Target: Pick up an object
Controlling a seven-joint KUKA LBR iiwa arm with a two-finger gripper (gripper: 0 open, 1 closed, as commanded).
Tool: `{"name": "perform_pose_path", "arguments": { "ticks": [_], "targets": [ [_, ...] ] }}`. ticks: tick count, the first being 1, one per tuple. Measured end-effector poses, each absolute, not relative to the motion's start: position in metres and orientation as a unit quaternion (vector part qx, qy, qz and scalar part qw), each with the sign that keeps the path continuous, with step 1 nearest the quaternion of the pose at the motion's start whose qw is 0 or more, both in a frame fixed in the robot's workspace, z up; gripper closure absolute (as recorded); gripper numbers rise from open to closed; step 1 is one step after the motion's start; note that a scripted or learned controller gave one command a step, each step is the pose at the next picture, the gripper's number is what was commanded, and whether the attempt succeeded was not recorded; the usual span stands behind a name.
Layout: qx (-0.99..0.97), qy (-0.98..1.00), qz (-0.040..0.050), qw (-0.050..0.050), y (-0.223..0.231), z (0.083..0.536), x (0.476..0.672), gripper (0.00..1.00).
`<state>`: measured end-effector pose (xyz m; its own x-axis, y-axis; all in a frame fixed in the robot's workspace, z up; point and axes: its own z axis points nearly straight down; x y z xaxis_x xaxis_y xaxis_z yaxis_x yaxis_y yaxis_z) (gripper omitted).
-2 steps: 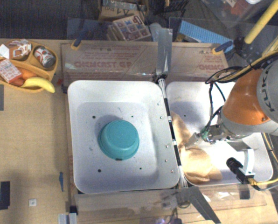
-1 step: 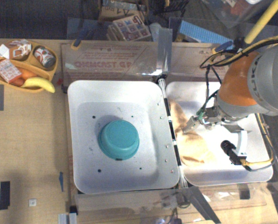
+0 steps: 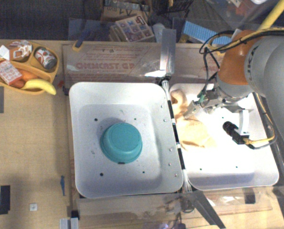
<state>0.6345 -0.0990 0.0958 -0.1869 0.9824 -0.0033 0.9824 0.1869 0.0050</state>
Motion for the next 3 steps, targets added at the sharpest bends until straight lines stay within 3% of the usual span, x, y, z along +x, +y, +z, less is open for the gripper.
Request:
{"name": "perform_pose_path", "arguments": {
  "ticks": [1, 2, 3],
  "targets": [
    [0.612, 0.791, 0.0044, 0.007, -0.096, 0.093, 0.583, 0.00],
    [0.612, 0.791, 0.0063, 0.008, -0.095, 0.104, 0.585, 1.00],
    [0.612, 0.791, 0.0060, 0.008, -0.095, 0.104, 0.585, 0.00]
  ]
}}
